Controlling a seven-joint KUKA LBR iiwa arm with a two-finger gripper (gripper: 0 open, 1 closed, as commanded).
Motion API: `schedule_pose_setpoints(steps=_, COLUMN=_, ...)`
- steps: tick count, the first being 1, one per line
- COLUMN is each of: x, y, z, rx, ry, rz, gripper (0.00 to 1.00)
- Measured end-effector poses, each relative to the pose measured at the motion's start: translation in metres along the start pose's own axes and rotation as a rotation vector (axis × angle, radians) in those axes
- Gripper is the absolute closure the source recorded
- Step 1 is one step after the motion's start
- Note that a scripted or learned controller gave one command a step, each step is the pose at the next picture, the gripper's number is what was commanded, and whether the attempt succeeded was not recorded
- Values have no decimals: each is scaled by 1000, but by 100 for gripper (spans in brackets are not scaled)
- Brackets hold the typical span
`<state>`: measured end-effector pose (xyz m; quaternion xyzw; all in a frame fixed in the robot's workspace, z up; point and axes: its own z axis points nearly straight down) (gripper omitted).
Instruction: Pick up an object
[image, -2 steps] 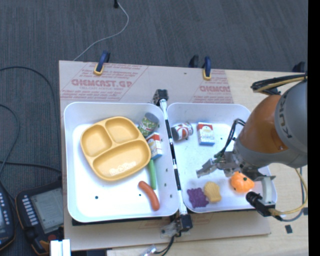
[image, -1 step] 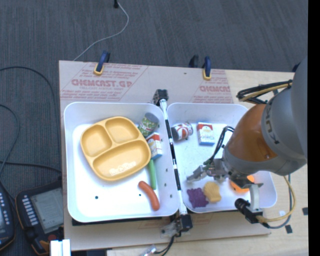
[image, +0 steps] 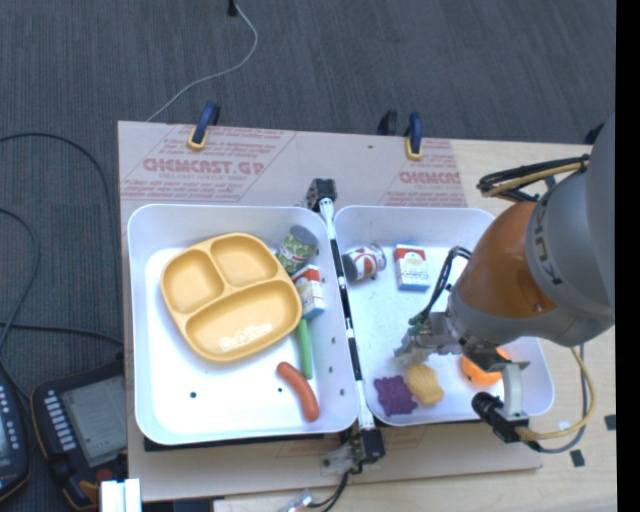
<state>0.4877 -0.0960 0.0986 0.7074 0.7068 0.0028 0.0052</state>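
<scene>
I read the gripper (image: 428, 345) as spread and empty, perhaps. At its six o'clock lies the yellow toy (image: 424, 383): light, firm-looking; I'd pinch its narrow sides.

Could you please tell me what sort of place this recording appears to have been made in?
Most likely a robotics lab test bench. Two white bins sit on a board held by blue clamps, toy food such as a hot dog lies in them, and a teach pendant rests on grey carpet.
</scene>
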Motion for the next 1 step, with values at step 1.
schedule_pose_setpoints(steps=1, x=2, y=83, z=-6, rx=11, ry=2, rz=-2, gripper=100)
